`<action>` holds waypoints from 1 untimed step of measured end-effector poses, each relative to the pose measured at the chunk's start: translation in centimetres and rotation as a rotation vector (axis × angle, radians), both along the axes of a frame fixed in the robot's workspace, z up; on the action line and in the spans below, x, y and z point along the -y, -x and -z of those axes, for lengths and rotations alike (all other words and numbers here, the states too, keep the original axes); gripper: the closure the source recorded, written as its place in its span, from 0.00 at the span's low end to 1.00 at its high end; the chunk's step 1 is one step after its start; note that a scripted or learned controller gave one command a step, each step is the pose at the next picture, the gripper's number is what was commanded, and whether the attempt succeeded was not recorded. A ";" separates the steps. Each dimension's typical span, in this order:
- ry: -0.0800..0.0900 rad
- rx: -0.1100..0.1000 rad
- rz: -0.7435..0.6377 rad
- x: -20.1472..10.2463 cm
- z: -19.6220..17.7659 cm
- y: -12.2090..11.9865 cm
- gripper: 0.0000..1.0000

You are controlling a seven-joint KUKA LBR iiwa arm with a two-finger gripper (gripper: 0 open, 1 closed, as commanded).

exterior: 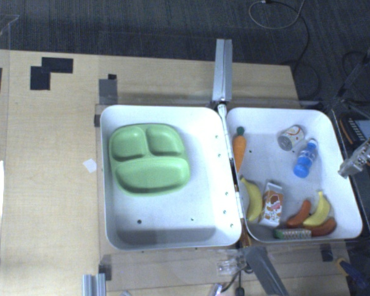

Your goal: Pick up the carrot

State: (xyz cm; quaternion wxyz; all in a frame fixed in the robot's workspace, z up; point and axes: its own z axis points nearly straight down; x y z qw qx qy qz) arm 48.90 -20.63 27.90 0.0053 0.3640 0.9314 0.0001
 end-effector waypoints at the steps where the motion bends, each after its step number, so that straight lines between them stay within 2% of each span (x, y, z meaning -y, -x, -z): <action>1: 0.000 -0.003 -0.343 -0.1 7.0 -2.7 1.00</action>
